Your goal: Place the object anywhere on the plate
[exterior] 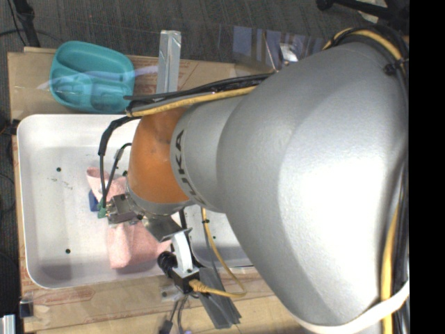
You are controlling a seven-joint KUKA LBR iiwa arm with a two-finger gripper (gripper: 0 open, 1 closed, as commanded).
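The tool (118, 211) sat low over the left bin (42, 186), at the end of the big grey arm (306, 172) that came in from the right and covered most of the scene. Its wrist and the orange band (156, 162) hid the working end, so whether it was open, closed or gripping anything could not be told. Black cables (111, 152) looped down the left side of the wrist to the tool's dark mount.

Directly under and around the tool lay a pink, soft-looking object (125, 249), apparently cloth. One part of it showed just to the left of the tool, and a larger part spread out toward the near side, resting on the bin floor. Whether the tool touched it could not be made out. A small blue thing (93, 201) peeked out at the tool's left edge, against the pink piece.

The bin's white floor stretched away to the left of the object. Beyond the bin's far rim, on the tabletop (28, 75), a teal plastic item (90, 75) lay at the far left, and a pale upright post (168, 61) stood just to its right.
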